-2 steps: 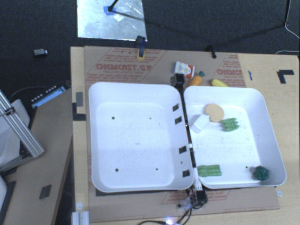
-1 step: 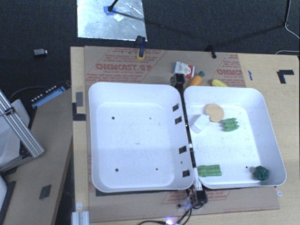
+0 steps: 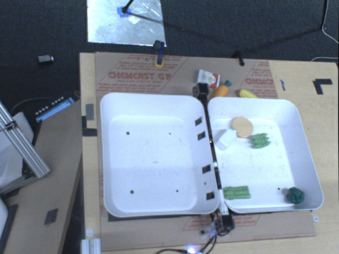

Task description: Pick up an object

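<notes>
2 shallow white bins sit side by side on a tabletop [image 3: 90, 157] covered with a printed cardboard sheet [image 3: 175, 70]. The left bin [image 3: 114, 194] has bare white walls and a few small dark dots on its floor.

The right bin [image 3: 304, 142] holds the things to pick from. A round tan disc [image 3: 242, 126] lies near the far wall, with a small white block [image 3: 224, 139] just beside it toward the divider. A leafy green piece [image 3: 259, 140] lies just to the right of the disc, slightly nearer the camera. Along the near wall a flat green rectangular piece [image 3: 236, 192] rests close to the divider, and a dark teal lump [image 3: 295, 196] sits in the near right corner, well apart from the rest.

Behind the bins, on the cardboard, are a small orange carrot-like toy [image 3: 221, 90], a yellow toy [image 3: 246, 94] and a red and white packet [image 3: 206, 78].

Farther back a shiny metal plate [image 3: 106, 20] lies on the dark floor.

The state of the jaws cannot be told here.
</notes>
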### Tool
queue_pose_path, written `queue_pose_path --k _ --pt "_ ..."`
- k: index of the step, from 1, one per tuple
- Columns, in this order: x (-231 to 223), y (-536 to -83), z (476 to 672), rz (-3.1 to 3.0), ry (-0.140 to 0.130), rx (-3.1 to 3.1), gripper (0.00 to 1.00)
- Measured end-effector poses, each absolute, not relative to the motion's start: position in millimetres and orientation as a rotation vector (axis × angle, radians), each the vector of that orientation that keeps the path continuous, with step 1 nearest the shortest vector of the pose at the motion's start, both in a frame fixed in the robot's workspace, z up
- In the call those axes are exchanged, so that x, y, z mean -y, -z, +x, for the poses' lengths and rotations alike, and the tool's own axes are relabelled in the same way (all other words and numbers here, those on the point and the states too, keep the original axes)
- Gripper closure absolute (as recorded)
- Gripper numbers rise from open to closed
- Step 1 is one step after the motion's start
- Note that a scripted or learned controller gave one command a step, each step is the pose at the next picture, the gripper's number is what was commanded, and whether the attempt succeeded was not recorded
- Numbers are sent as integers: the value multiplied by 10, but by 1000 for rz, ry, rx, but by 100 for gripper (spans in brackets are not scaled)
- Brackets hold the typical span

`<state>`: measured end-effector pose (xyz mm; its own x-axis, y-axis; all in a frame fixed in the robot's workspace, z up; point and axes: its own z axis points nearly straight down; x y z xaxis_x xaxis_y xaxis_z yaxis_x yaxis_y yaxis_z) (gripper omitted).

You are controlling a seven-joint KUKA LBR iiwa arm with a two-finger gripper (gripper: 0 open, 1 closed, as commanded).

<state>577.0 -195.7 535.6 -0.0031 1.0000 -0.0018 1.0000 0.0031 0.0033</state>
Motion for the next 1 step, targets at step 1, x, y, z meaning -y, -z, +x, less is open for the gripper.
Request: queue_pose_path --k 1 --pt "1787 -5359 5456 2214 -3 -2224 100"
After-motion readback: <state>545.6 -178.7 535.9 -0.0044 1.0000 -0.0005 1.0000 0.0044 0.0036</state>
